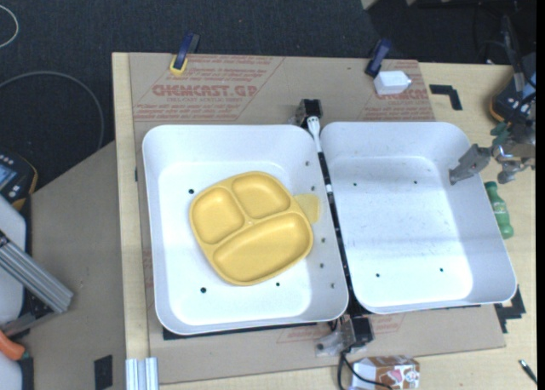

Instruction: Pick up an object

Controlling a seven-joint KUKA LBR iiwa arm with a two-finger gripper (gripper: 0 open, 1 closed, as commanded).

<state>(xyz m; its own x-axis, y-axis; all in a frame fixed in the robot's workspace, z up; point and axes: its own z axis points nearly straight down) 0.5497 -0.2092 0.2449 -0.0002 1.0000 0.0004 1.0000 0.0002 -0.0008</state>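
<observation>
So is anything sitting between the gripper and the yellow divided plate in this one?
No object visibly does. The gripper sits at the right bin's right rim, and the yellow divided plate lies in the left bin. Between them are the right bin's bare floor and the two bins' adjoining rims, which the gripper would have to pass over.

A yellow three-compartment plate (250,226) lies flat and face up in the left bin (162,158), left of frame centre, turned slightly askew, two small sections above one large.
</observation>
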